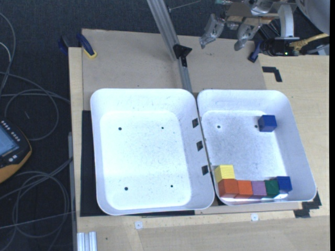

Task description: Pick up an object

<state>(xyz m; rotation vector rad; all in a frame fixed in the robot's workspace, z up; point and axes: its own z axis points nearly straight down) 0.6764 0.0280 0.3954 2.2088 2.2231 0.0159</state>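
Two white bins sit side by side on the counter point(131, 56). At far left, off the counter, a yellow-edged handheld device point(9, 150) lies among loose cables on the dark floor. A blue and yellow clamp point(86, 45) grips the counter's back left corner. The left bin point(102, 101) shows a speckled white floor. A grey metal rail point(167, 30) slants down from the top to the seam between the bins.

The right bin point(285, 101) holds the blocks. Along its near wall runs a row, touching one another: a yellow block point(225, 171) stacked on a red block point(226, 186), then an orange block point(244, 187), a purple block point(259, 187), a green block point(271, 186) and a blue block point(284, 182). A second blue cube point(267, 122) sits alone near the far right corner, well apart from the row.

Above the counter's back edge, beyond the right bin, the pincer point(225, 40) hangs with its two fingers spread wide and nothing between them.
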